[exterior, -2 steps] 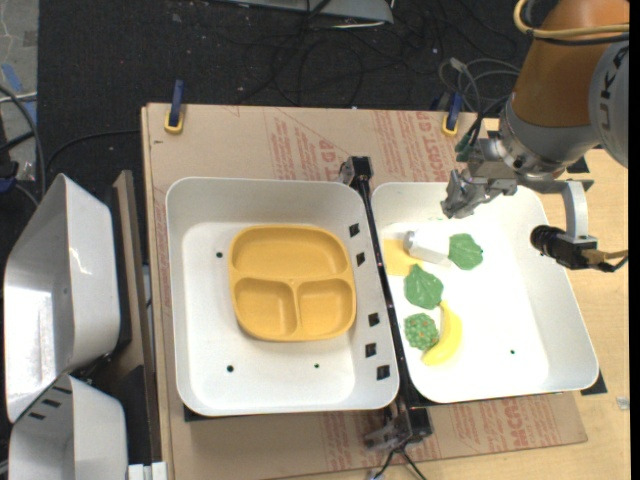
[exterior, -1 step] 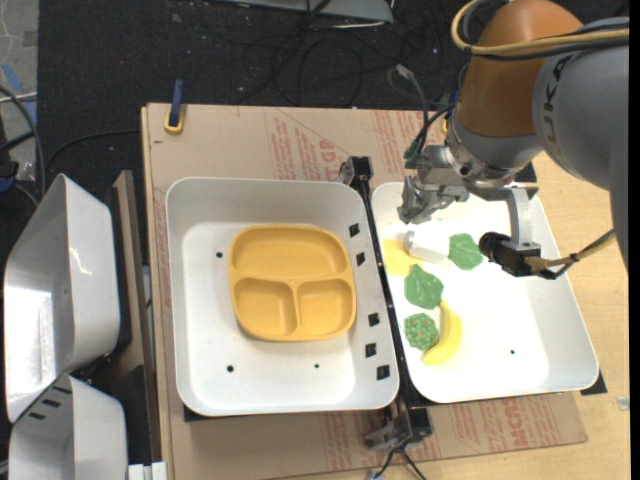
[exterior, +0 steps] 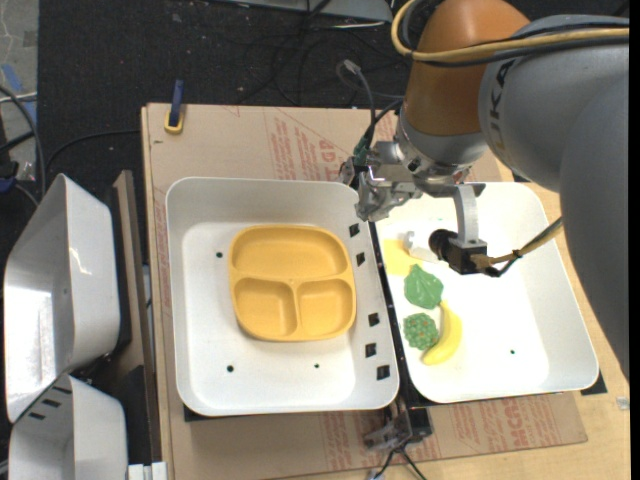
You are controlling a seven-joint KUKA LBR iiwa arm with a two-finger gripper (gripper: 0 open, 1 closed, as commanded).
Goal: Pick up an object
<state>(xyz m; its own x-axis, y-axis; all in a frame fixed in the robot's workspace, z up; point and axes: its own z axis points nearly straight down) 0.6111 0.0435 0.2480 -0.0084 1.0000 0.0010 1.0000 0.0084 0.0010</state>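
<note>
The right bin [exterior: 520, 368] holds several small toy foods along its left side: a pale yellow piece [exterior: 395, 258], a green leafy piece [exterior: 422, 286], a green broccoli-like piece [exterior: 419, 328] and a yellow banana [exterior: 447, 340]. A small white item [exterior: 408, 240] lies just above the pale yellow piece. My gripper [exterior: 385, 193] hangs over the top left corner of the right bin, near the wall between the two bins, just above these pieces. The orange wrist band [exterior: 455, 58] and grey arm hide the upper right of the bin.
The left bin [exterior: 195, 268] carries a yellow divided plate [exterior: 293, 281] in its middle. A black part with a cable [exterior: 455, 251] hangs below the wrist over the right bin. Black clips line the shared wall. Brown cardboard lies under both bins.
</note>
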